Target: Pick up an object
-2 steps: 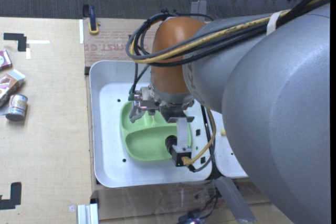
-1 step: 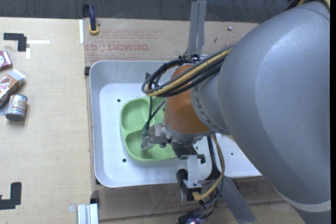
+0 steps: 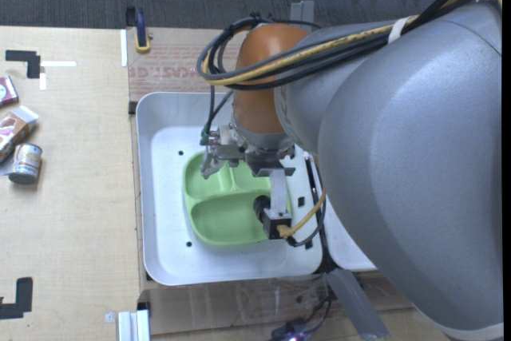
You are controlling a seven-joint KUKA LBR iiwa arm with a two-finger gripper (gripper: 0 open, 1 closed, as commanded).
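Green divided tray (image 3: 222, 220) lies in white bin (image 3: 160, 255), long axis running front-back; gripper (image 3: 239, 160) sits directly over tray's far end, wrist hiding contact; finger state: can't tell; nothing seen held.

Even, fairly bright light falls from above, with no hard-edged shadows. The white bin (image 3: 160, 196) looks washed toward pale blue-grey, its left rim brightest, and a soft shade lies under the arm's wrist on the green divided tray (image 3: 219, 216). The big grey arm casing (image 3: 415, 156) carries a broad, smooth highlight fading to darker grey at its lower edge, and sits slightly soft, being nearest the lens. The wooden bench (image 3: 72, 235) is flatly lit and reasonably sharp. The dark floor along the top shows fine grain and little detail
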